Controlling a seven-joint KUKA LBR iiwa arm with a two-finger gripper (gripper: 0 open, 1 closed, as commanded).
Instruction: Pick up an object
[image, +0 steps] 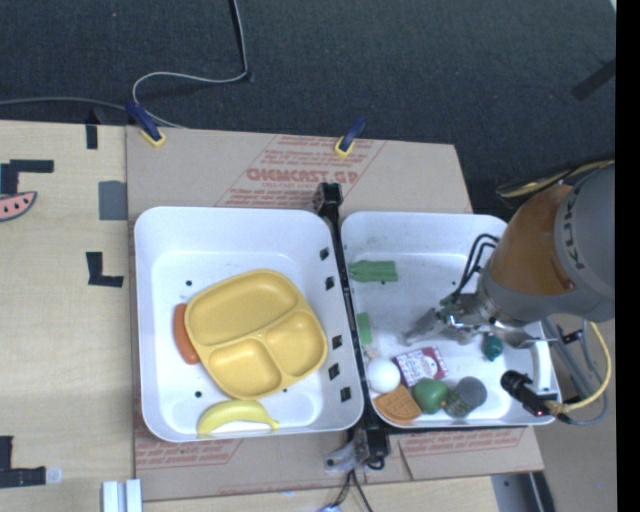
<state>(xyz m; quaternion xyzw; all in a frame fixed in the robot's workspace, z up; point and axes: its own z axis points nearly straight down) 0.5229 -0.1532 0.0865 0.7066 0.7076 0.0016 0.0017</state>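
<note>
A grey robot arm (560, 250) with an orange band reaches from the right over the right bin (440, 225), one of two shallow white bins set side by side on a cardboard sheet (290, 170) atop the table (60, 330). Its end effector (425, 322) hangs low over the middle of that bin, metal fingers (418, 326) pointing left toward the divider; how far apart they stand cannot be told from this angle, and nothing is seen between them. Candidate objects crowd the bin's near edge: a white egg-shaped ball (382, 376), a red-and-white packet (419, 364) just beside it, a brown waffle-like piece (398, 405), a green round object (431, 394) and a grey lump (466, 394), the last three touching or nearly so. A small teal object (492, 348) lies just right of the end effector, close under the wrist. A flat green block (373, 271) rests near the bin's far left side, and a smaller green piece (363, 329) sits against the divider. In the left bin (160, 300), a yellow sectioned tray (256, 331) lies tilted across the middle, an orange object (184, 334) partly tucked under its left edge, and a yellow banana (238, 417) lies along the near wall. Yellow clamps (349, 141) pin the cardboard's far edge.
</note>
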